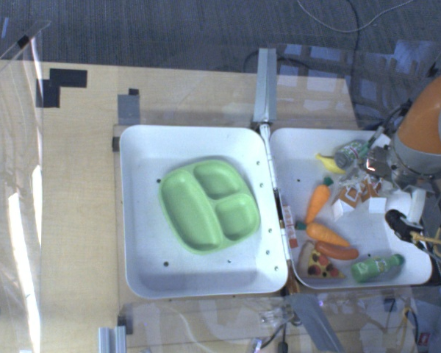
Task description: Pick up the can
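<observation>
Up close, the can (pixel 350 154) lies just left of the jaws (pixel 376 162); their state I cannot tell

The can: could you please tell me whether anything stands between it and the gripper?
Nothing visible does: the crumpled silver can lies directly beside the grey two-finger gripper, with the yellow banana on its opposite side.

Wooden bench (pixel 73 219), dark carpet (pixel 169 20), loose cable (pixel 353 13)
</observation>
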Robot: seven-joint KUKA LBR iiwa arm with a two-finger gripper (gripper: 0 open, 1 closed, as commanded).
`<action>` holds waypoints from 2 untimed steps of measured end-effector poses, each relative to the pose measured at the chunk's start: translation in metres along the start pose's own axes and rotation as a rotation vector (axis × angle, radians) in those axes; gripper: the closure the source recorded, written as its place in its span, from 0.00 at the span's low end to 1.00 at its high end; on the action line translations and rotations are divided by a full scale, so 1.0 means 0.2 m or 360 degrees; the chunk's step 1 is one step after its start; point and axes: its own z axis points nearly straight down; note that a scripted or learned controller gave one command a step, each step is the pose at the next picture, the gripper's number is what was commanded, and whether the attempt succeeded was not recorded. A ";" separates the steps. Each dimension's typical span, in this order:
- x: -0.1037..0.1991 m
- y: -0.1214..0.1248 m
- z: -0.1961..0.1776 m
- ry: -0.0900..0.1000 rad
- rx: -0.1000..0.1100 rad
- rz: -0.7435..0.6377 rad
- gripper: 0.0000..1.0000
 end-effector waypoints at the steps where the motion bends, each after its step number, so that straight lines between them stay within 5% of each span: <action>1: 0.13 0.38 -0.13 -0.0002 0.0045 0.0170 0.00; 2: 0.08 0.42 0.13 -0.0002 0.0051 0.0135 0.00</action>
